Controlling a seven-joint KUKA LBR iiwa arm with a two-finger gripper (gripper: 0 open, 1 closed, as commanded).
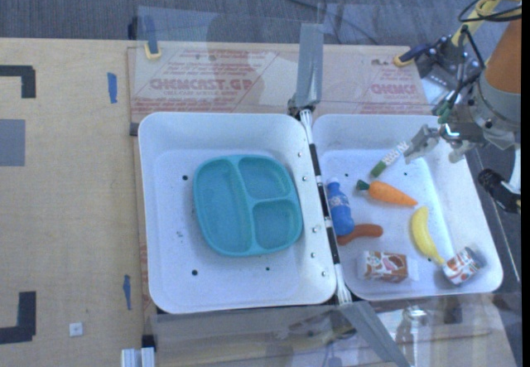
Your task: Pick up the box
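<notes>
One box (386, 266) lay untouched near the right bin's (489, 278) front edge. The gripper (431, 142) hovered at the far edge, jaws apparently open and empty; approach pending.

camera view | fixed overhead | slanted down | both bins (157, 191)

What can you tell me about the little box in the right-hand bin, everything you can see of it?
The box is a small carton, apparently printed cardboard, in orange-brown with white patches; the print is too small to read. It lies flat on the floor of the right bin, near the front wall, long side roughly across the view. It looks closed and undamaged. Nothing touches it: the banana lies apart to its right, an orange-handled item just behind. The end effector is at the bin's far side, well away.
</notes>
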